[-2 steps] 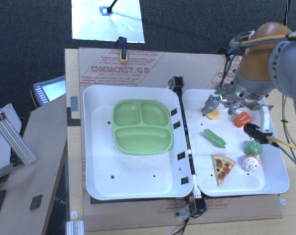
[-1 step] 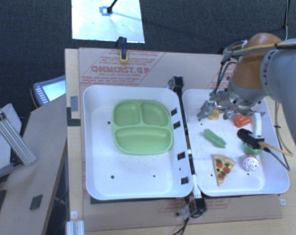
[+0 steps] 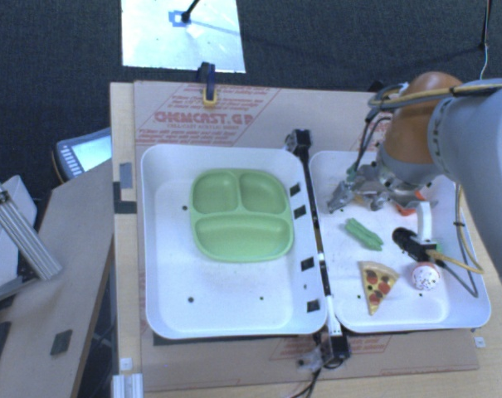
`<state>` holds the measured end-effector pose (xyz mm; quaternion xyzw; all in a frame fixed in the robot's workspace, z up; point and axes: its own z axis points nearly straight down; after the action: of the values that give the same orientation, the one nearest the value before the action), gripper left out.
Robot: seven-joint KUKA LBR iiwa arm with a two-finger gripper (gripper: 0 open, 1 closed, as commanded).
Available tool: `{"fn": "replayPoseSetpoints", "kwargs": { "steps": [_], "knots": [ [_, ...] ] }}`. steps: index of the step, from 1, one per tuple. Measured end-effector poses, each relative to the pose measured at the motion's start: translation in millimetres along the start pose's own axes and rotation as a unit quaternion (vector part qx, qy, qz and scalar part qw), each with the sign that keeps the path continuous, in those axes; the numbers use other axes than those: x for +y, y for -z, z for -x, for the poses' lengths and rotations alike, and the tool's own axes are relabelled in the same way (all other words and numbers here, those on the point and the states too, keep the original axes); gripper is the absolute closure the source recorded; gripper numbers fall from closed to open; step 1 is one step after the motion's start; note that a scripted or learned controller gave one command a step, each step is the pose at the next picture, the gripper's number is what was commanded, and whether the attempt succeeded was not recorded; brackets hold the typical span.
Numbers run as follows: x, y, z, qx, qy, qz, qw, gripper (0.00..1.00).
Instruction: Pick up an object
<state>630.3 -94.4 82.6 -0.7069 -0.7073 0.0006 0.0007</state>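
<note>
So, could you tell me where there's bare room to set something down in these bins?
Left bin: bare floor all round the green tray, widest along the near wall. Right bin: crowded by the gripper, bean pod, pizza slice and ball.

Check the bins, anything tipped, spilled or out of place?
Nothing stands out. The green three-compartment plastic plate lies flat in the left white bin. The green bean-like toy, pizza slice toy and speckled white ball lie apart in the right white bin.
</note>
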Motion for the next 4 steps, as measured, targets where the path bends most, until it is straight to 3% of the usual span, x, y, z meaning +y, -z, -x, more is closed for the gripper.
{"fn": "replayPoseSetpoints", "kwargs": {
  "steps": [1, 3, 4],
  "knots": [
    [2, 13, 0, 0.0, 0.0, 0.003, 1.0, 1.0],
    [5, 133, 0, -0.001, 0.002, 0.005, 1.0, 1.0],
    [-4, 129, -54, 0.001, 0.004, 0.001, 1.0, 1.0]
  ]
}}
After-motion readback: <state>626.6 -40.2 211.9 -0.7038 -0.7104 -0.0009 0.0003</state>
